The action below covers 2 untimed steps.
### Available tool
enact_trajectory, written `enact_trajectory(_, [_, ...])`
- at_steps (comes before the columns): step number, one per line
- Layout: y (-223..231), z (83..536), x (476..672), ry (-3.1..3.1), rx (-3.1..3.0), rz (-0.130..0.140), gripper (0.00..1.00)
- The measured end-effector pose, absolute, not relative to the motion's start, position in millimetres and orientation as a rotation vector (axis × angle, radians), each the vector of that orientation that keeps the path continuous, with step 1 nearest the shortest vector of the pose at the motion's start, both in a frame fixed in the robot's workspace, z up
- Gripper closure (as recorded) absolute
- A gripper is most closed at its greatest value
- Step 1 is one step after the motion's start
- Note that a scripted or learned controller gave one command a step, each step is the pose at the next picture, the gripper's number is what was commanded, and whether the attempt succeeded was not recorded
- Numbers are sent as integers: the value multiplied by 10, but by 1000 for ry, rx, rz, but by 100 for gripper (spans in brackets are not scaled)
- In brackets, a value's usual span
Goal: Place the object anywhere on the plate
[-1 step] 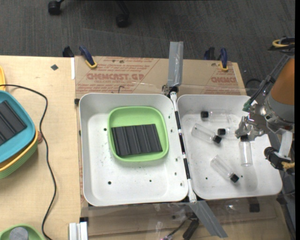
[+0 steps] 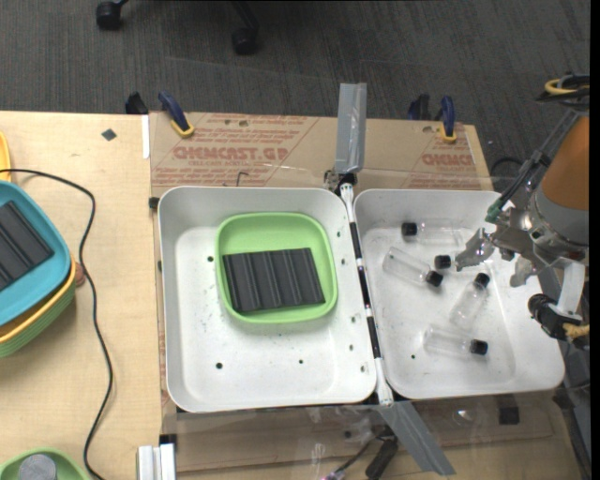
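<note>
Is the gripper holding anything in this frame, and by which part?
Nothing is held: the gripper hangs open above the right bin, and the clear vials lie loose below.

Grey carpet floor (image 2: pixel 281 56) with chair casters (image 2: pixel 111 13), pale wooden bench (image 2: pixel 103 309), cardboard sheet (image 2: pixel 272 150) under blue clamps (image 2: pixel 175 112).

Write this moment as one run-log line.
pincer: above right bin, holding nothing | vials: in right bin | green plate: left bin, not yet loaded
</note>
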State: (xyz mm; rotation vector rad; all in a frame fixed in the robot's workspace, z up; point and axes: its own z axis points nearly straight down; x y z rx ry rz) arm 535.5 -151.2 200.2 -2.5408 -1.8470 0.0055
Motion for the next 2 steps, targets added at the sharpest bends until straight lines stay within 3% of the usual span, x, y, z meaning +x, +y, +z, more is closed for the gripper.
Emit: enact_trajectory(2, [-1668, 2894, 5090, -1288, -2866, 6, 0])
